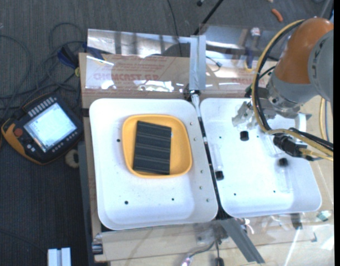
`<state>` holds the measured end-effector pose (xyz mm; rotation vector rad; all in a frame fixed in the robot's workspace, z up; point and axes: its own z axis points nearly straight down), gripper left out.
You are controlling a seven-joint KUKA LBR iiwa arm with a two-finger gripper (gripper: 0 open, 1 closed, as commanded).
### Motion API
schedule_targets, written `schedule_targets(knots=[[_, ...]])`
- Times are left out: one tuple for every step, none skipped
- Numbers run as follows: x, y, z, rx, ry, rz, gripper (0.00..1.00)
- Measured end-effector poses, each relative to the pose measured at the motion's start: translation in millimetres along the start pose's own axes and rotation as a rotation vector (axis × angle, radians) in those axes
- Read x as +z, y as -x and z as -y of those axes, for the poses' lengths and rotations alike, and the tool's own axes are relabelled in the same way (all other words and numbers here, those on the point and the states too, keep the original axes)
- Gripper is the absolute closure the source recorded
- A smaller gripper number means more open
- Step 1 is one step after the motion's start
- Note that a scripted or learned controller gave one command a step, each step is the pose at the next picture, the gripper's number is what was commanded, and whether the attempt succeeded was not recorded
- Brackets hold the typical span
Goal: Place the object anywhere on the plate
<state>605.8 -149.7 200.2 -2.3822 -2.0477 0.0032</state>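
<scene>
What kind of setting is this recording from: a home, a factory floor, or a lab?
Most likely a robotics lab or test cell. A robot arm reaches over two white bins on a bench, a teach pendant lies on the carpeted floor with loose cables, and a dark ridged object sits on a yellow plate.

The arm [303,54] runs off the right edge, so its upper links are cut away. The tool [243,117] is small and partly masked by cables [264,110]; its fingers cannot be made out. The counter [158,248] is cropped below.
</scene>
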Motion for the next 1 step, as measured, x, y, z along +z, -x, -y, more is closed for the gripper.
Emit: schedule_targets(knots=[[-0.1, 0.0, -0.1, 0.0, 0.0, 0.0, 0.0]])
